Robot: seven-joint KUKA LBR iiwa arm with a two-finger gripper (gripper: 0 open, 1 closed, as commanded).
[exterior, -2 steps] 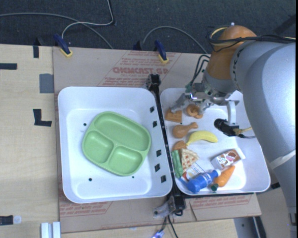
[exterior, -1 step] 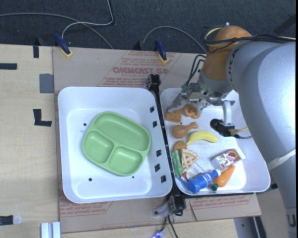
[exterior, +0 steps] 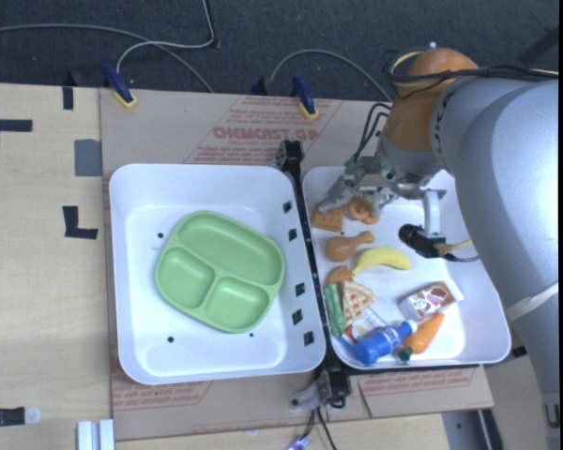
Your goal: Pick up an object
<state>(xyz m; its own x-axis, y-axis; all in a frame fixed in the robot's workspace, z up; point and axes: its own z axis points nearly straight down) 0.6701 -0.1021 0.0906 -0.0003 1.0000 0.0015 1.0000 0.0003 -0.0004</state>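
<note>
Grey and bulky, the arm [exterior: 516, 167] fills the right side of the view closest to the lens, its orange band [exterior: 422, 101] sitting above the wrist as it reaches down into the far end of the right bin [exterior: 479, 345]. At its tip the gripper [exterior: 361, 198] hangs low over the toys at the bin's far-left corner; whether it is spread or closed cannot be told, and nothing can be seen caught in it. Just beside it lie a small pretzel-like piece [exterior: 363, 211] and an orange-brown toy [exterior: 326, 219], with a toy drumstick [exterior: 347, 245] a little nearer the front. A yellow banana [exterior: 383, 260] lies in the middle of the bin, near a black part of the arm's tool [exterior: 422, 240]. Toward the front edge sit a waffle [exterior: 357, 303], a green strip [exterior: 333, 306] against the left wall, a blue bottle [exterior: 380, 342], an orange carrot [exterior: 422, 333] and a small sauce packet [exterior: 429, 299]. In the left bin [exterior: 131, 195] a green divided plate [exterior: 220, 270] lies flat near the centre. Both bins rest on cardboard [exterior: 197, 129] held by blue clamps [exterior: 119, 84].
</note>
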